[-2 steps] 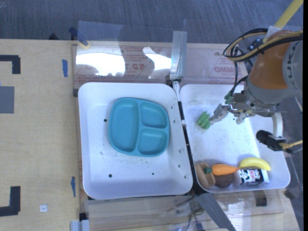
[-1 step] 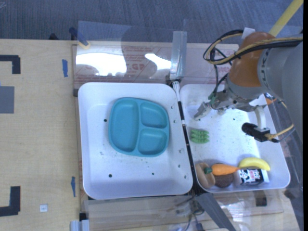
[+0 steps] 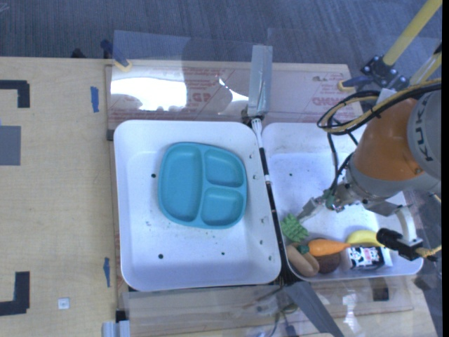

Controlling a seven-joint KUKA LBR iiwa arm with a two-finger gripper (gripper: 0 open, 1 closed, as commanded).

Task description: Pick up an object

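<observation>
- Wooden bench (image 3: 56,209) bears two white bins; the left bin (image 3: 140,258) holds a blue divided plate (image 3: 202,184).
- Arm (image 3: 393,149) bends over the right bin (image 3: 295,160); the gripper (image 3: 330,201) hangs low, its state untellable.
- Near that bin's front edge, just beside one another: carrot (image 3: 326,246), banana (image 3: 363,237), a brown piece (image 3: 303,260).

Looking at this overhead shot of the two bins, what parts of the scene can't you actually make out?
- Pincer: small and seen at a slant, so how its tips stand is unclear.
- Right bin: its right side is covered by the arm.
- Carton: its label print is too small to read.
- Brown item: partly tucked under the toy carrot, so its shape is uncertain.
- Banana: partly hidden by a black part of the arm.
</observation>
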